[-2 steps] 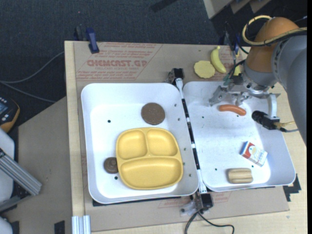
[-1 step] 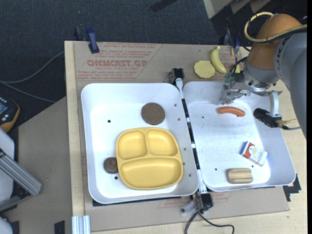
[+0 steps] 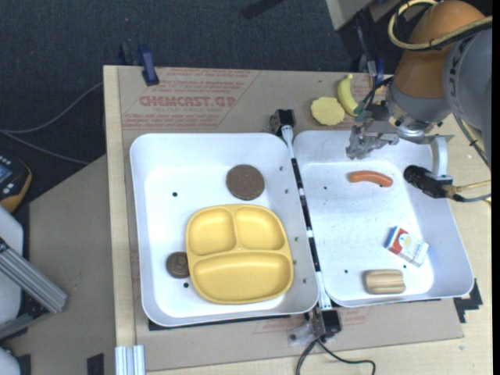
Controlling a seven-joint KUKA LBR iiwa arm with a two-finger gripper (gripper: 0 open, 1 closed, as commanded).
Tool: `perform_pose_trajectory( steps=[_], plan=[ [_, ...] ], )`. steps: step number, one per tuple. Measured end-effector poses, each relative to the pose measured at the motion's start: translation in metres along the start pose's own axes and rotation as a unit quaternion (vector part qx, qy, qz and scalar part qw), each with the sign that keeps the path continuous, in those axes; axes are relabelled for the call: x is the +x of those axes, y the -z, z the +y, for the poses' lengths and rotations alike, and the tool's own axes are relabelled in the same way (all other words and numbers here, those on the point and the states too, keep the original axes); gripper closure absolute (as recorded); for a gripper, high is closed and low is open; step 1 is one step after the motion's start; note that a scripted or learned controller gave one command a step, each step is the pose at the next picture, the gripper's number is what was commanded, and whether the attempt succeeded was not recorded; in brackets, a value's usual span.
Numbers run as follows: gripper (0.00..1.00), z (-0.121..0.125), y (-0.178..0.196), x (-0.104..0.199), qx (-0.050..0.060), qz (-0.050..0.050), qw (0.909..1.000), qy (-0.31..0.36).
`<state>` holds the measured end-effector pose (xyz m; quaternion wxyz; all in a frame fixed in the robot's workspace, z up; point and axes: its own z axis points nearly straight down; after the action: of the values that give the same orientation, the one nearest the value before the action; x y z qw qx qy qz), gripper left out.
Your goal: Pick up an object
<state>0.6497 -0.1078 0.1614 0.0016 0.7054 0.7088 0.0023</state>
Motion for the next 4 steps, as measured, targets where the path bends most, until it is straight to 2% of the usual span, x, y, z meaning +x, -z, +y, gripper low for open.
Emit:
perform_pose_trajectory(
  steps=[1,2,3,4],
  plan=[
    [1.00,-0.038,-0.045,-0.036,0.007,0.000,1.0000,-0.005],
    [1.00,-0.033,0.001,-0.074,0.000,-0.003,1.0000,-0.004],
    [1.00,-0.028,0.049,-0.016,-0.001,-0.001,1.0000,0.001],
    [1.00,-0.034,-0.054,-0.084,0.008,0.000,1.0000,-0.005]
  ],
)
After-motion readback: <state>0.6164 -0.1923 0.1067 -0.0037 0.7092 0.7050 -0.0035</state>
